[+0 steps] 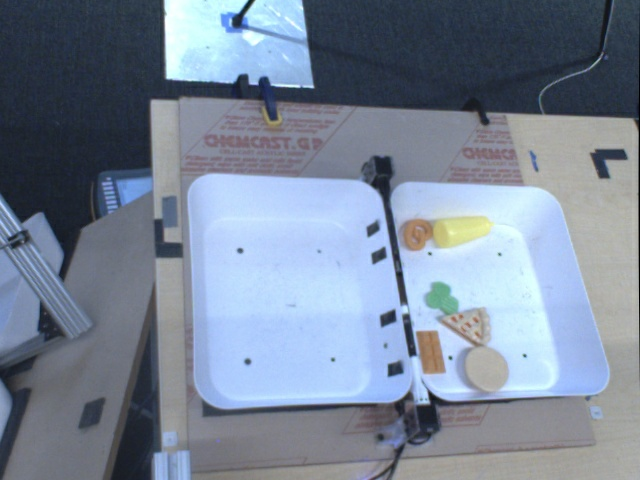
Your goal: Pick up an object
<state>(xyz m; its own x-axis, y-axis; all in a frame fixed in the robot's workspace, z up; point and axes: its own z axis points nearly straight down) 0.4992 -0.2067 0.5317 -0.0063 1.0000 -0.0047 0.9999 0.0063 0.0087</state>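
We're sitting at the very start, nothing picked yet, and I cannot tell how the jaws are standing. The next move is calling for a descent into the right bin (545,298). It is holding a yellow cob (461,230) touching an orange ring (416,234), a green piece (441,297), a wedge (467,324), an orange block (430,351) and a tan disc (486,369), beside the left bin (290,298).

arm's colours and markings — indiscernible
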